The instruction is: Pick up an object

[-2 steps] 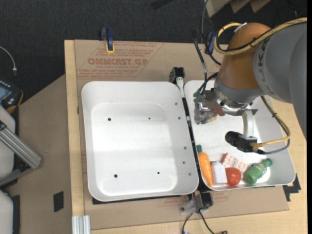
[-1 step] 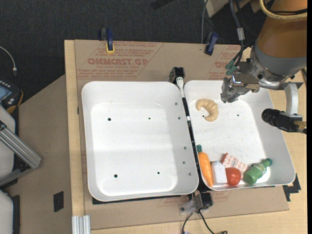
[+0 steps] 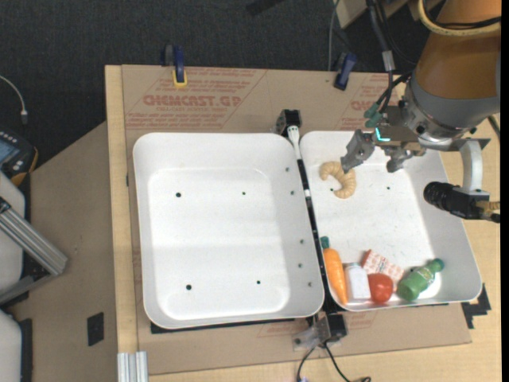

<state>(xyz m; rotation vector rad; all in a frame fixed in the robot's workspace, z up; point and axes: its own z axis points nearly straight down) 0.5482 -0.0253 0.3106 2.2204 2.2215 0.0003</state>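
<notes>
The left bin (image 3: 219,229) sits on the table (image 3: 119,213), touching the right bin (image 3: 445,237) along the middle divider. In the right bin, taken as landmark: a carrot (image 3: 335,275) lies at its near left corner, with a white box (image 3: 358,283), a red-patterned packet (image 3: 375,260), a red tomato-like object (image 3: 381,288) and a green bottle (image 3: 419,281) beside it along the near wall. A tan croissant-shaped piece (image 3: 340,179) rests near the far left corner. The tool (image 3: 372,157) hangs just above it to the right, its 2 fingers spread apart, gripping nothing
</notes>
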